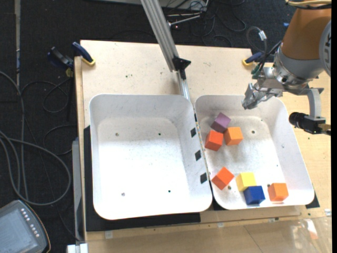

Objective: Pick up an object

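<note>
My gripper (pixel 251 100): over the right bin's (pixel 295 141) far edge; whether it is open, I cannot tell. Nearest: purple block (pixel 221 122), red block (pixel 214 140), orange block (pixel 234 135), clustered. Near edge: red-orange block (pixel 222 177), yellow block (pixel 245 181), blue block (pixel 254 194), another orange block (pixel 278 192).

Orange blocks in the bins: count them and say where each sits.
4, all in the right bin: two by the purple block, at and; two near the front, at and.
</note>
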`<state>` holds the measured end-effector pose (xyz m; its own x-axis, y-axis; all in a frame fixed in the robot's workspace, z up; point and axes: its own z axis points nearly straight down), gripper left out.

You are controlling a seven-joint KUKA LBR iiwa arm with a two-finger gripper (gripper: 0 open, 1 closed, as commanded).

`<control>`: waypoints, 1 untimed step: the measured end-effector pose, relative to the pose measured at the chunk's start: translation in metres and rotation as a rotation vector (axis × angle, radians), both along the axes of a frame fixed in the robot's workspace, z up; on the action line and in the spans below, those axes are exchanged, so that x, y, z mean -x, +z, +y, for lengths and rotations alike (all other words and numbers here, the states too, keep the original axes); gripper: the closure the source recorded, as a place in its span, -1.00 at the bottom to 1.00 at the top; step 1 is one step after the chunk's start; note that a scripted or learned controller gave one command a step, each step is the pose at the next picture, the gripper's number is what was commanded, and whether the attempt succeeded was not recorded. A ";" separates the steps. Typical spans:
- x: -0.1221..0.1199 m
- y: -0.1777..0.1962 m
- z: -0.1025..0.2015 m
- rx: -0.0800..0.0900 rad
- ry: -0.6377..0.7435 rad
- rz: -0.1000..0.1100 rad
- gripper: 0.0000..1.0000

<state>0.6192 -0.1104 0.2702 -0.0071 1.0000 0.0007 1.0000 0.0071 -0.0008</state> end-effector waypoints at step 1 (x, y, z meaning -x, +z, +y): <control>-0.001 0.002 0.051 -0.001 0.001 -0.001 1.00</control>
<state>0.6201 -0.0598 0.2724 -0.0084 1.0000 0.0012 1.0000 0.0084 -0.0002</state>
